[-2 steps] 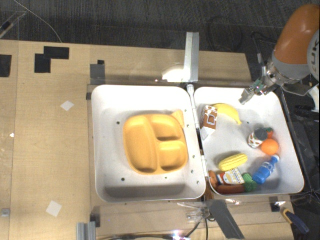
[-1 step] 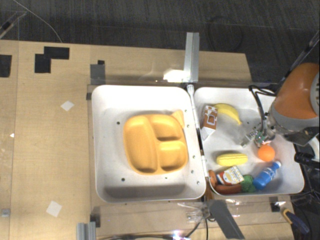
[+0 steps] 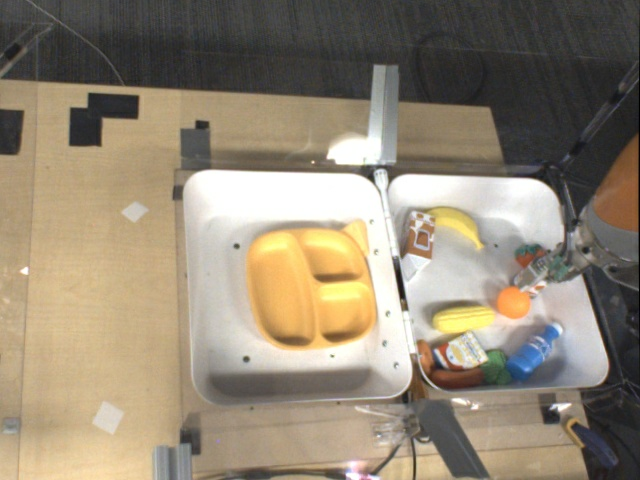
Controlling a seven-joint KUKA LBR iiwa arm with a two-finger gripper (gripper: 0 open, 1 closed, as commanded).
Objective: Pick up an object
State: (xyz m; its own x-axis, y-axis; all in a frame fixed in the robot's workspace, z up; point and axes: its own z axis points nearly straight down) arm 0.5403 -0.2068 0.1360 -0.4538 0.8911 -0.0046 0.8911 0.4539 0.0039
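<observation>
My gripper (image 3: 541, 274) reaches into the right bin (image 3: 500, 193) from the right edge, low over its right side. An orange ball (image 3: 513, 303) lies just below and left of the gripper tip, very close to it. A small red and green item (image 3: 526, 254) sits right beside the gripper on its upper left. A banana (image 3: 456, 224) and a brown and white carton (image 3: 420, 236) lie at the back left of this bin. A yellow corn-like piece (image 3: 464, 317) rests mid-bin. A blue bottle (image 3: 532, 352) lies at the front.
A red-capped sauce bottle (image 3: 457, 354) and a green item (image 3: 496, 369) lie along the right bin's front wall. The left bin (image 3: 215, 268) holds a yellow divided tray (image 3: 310, 286). A metal post (image 3: 384, 113) stands behind the divider between the bins.
</observation>
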